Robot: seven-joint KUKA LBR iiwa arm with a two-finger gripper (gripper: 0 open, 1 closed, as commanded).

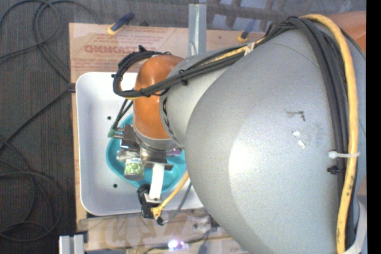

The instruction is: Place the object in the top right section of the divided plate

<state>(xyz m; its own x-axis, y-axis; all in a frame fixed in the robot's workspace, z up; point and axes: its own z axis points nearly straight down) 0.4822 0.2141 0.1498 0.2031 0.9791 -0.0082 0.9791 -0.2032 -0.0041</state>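
Teal divided plastic plate [117, 159] sits at seven o'clock in the white bin [92, 128]. My gripper [132, 165] hovers above it; a greenish object [133, 168] shows there, grip unclear. Blind release risks the wrong section.

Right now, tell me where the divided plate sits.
The teal divided plate lies in the left white bin, toward its near side, largely covered by the arm's orange-banded wrist and the claw hanging over it.

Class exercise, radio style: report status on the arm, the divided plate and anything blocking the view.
Gripper low over the teal divided plate in the left bin. Green object at its tip; grasp unconfirmed. Arm covers most of the plate.
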